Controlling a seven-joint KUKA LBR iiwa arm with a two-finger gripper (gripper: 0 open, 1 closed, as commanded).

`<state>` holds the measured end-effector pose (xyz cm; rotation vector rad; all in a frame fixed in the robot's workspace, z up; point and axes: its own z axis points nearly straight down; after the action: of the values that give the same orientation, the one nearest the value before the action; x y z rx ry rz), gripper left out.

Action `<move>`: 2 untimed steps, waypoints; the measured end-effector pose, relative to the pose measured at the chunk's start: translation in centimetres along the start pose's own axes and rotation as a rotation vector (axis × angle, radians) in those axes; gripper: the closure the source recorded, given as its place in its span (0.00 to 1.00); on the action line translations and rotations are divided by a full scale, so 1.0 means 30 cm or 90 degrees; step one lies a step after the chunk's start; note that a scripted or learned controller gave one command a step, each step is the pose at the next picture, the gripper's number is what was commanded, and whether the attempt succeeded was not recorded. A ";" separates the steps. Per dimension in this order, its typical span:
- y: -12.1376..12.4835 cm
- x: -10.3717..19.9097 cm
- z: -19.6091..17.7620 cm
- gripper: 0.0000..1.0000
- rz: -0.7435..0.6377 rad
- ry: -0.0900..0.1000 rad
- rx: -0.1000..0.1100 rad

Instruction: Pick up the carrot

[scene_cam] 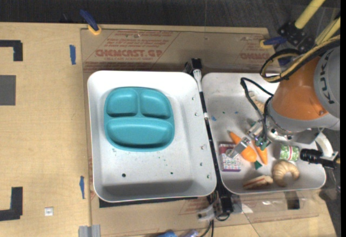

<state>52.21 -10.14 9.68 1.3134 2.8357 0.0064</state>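
Two white bins sit side by side on the tabletop [43, 122]: the left bin [184, 176] carries a teal divided plate [140, 117], the right bin [227, 90] is crowded. My arm [300, 95] reaches in from the right, its tool [250, 144] low over the clutter — I cannot tell whether it is apart or together. I see the carrot [246, 149] mid-bin, touching the tool, a small printed box [231, 158] just beside it. I judge a straight lift safest; the bin's near wall is close, open room lies toward the far side.
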 end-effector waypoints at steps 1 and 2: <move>-0.055 0.060 0.000 0.00 0.085 -0.008 -0.009; -0.050 0.058 -0.036 1.00 0.083 -0.011 -0.011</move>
<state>49.92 -9.78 10.73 1.4856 2.7245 0.0208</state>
